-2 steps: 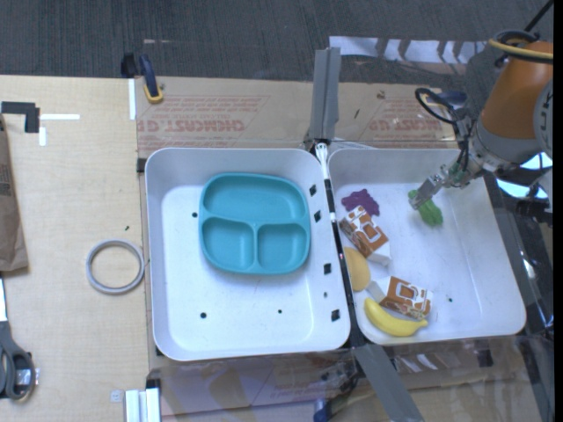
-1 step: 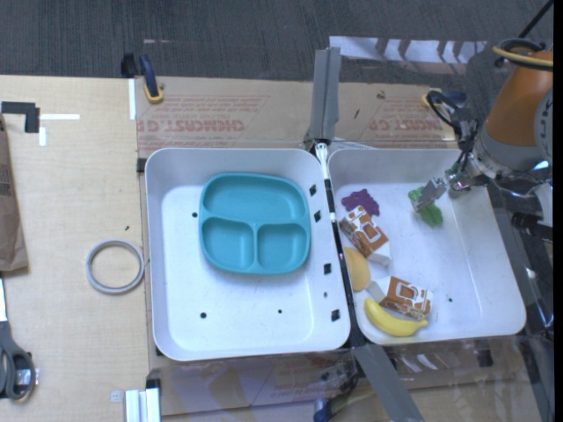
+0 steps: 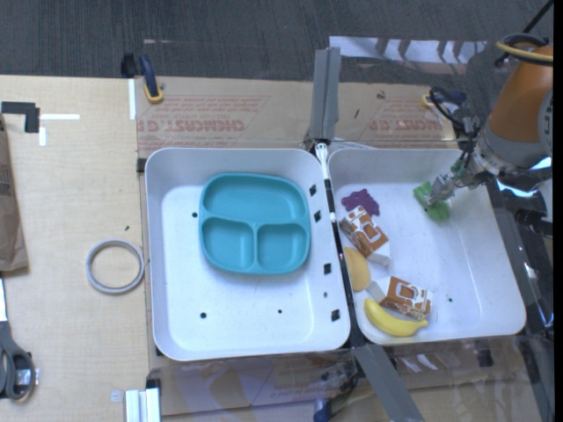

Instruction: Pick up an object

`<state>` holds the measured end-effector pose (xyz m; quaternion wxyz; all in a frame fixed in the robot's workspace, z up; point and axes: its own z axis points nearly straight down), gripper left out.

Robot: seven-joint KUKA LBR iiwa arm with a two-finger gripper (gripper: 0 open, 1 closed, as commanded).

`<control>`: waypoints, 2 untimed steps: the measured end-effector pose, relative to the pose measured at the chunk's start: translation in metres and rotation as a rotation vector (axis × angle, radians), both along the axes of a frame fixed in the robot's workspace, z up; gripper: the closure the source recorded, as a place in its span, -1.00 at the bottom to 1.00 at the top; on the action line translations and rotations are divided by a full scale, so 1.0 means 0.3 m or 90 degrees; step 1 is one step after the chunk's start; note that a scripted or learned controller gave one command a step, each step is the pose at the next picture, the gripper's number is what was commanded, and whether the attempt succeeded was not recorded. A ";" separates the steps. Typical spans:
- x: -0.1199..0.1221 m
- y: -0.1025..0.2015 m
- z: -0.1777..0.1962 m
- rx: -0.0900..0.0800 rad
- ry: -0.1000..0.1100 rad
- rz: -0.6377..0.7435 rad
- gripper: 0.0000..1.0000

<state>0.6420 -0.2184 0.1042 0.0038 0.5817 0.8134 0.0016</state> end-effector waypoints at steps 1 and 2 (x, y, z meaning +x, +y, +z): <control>0.059 0.140 0.340 0.000 0.003 -0.034 1.00; 0.018 0.349 0.379 0.001 0.005 -0.124 1.00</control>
